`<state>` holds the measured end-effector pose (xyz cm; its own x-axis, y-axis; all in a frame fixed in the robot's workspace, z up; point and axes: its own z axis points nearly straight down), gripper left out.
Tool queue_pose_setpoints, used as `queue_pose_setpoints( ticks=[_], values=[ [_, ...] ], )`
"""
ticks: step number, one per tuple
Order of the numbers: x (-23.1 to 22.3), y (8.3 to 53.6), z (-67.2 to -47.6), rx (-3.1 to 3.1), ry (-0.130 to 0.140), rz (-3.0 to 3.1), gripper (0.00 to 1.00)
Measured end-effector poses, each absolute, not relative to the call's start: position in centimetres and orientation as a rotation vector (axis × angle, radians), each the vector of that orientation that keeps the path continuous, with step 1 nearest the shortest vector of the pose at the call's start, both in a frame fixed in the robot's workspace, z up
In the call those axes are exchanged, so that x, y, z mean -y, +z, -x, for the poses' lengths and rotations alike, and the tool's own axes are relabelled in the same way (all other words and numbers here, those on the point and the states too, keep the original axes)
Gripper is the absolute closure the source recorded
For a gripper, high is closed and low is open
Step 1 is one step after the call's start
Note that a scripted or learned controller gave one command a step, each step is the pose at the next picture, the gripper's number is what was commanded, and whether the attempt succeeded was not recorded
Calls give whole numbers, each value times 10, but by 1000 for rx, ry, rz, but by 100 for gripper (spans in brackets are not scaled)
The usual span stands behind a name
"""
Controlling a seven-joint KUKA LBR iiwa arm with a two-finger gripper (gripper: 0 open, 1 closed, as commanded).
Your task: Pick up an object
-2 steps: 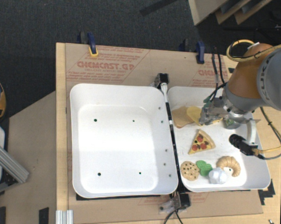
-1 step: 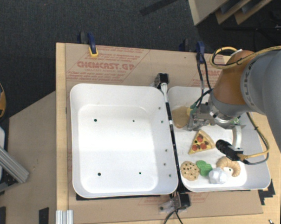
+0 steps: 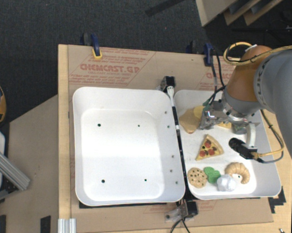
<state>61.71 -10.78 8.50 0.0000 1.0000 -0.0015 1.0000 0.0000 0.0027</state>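
One flat tan bread piece [image 3: 188, 121] just beside the gripper [image 3: 209, 122], grip state unreadable.

Broad, smooth grey cylindrical arm [image 3: 282, 78]; a rounded orange band [image 3: 240, 81] wraps it above the wrist (glossy, almost copper-toned); beneath sits a small silvery metal gripper [image 3: 208, 120]; thin dark cables [image 3: 218, 78] run alongside the wrist

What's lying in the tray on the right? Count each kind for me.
Pizza slice: 1
Cookie: 1
Croissant: 1
Green piece: 1
White piece: 1
Tan piece: 1
Yellow piece, partly hidden: 1
Total: 7
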Motion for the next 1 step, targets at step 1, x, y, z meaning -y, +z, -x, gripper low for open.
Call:
queue_pose_setpoints(
  ticks=[1],
  values=[
    [107,85,-616,-2221,0,-2220,0]
  ],
)
